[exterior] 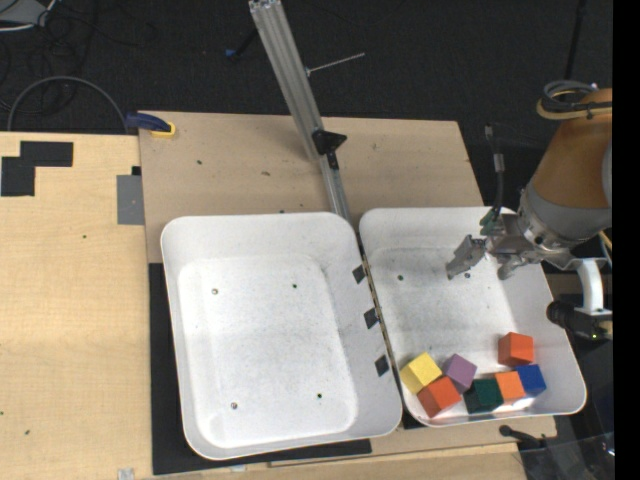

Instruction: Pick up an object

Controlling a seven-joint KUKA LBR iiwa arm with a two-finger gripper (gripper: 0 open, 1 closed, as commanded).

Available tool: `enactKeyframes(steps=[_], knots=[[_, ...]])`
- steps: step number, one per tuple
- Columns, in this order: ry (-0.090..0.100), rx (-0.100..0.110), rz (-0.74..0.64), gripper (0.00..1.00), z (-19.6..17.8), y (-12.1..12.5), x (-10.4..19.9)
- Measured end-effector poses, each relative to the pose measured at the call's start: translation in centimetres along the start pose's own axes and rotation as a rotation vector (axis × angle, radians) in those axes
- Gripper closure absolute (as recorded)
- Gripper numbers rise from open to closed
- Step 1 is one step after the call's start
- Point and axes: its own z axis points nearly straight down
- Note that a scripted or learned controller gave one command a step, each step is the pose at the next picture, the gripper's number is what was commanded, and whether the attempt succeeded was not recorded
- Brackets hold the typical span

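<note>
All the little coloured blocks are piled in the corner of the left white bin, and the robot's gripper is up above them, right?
Not quite. The camera view shows the coloured blocks, such as the yellow cube and purple cube, piled in the near corner of the right white bin, not the left one. The gripper does sit farther back, above them in the picture.

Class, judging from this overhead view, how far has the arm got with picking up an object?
Done: the tool is over the right bin. In hand: nothing seen in it. Left: reach the blocks clustered at the bin's near edge, such as the yellow block or red block, grasp and lift one.
</note>
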Motion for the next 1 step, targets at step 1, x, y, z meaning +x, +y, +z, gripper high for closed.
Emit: enactKeyframes(steps=[1], knots=[[0.001, 0.001, 0.001, 1.0, -0.97, -0.02, -0.07]])
